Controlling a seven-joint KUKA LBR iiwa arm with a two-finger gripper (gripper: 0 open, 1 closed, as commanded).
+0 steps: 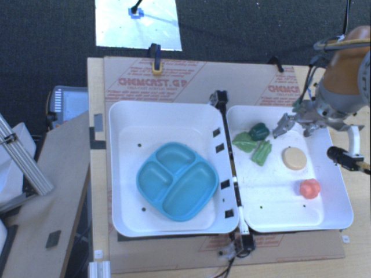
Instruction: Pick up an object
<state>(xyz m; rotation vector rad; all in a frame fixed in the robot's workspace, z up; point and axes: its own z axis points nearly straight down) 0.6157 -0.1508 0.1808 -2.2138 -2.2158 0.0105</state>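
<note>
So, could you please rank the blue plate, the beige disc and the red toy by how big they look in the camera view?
1. Blue plate, by far the largest.
2. Beige disc.
3. Red toy, only slightly smaller than the disc; the two look close, so that order is unsure.

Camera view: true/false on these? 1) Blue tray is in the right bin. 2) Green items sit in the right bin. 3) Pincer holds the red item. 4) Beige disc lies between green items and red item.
1) False: the blue tray is in the left bin.
2) True: green items, right bin.
3) False: the pincer is apart from the red item.
4) True: beige disc.
</note>
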